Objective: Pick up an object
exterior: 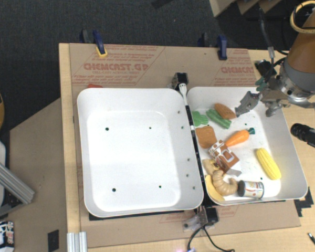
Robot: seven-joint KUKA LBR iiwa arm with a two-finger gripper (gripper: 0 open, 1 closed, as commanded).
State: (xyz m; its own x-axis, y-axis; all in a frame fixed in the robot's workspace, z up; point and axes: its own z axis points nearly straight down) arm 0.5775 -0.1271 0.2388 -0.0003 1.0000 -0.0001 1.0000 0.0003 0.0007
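The right bin (277,136) holds several toy foods. A brown bread roll (225,111) lies at its back next to a green vegetable (218,119) and a green leaf piece (200,118). An orange carrot (237,138) is in the middle and a yellow corn cob (268,163) at the right. My gripper (258,106) hangs over the bin's back right part, just right of the bread roll. Its fingers are spread apart with nothing between them.
Toward the front of the right bin are a brown toast slice (206,136), a red and brown box (223,155), a croissant (223,183) and a small can (250,189) on its side. The left bin (131,151) adjoins it along a shared rim. Clamps (100,44) hold the board's back edge.
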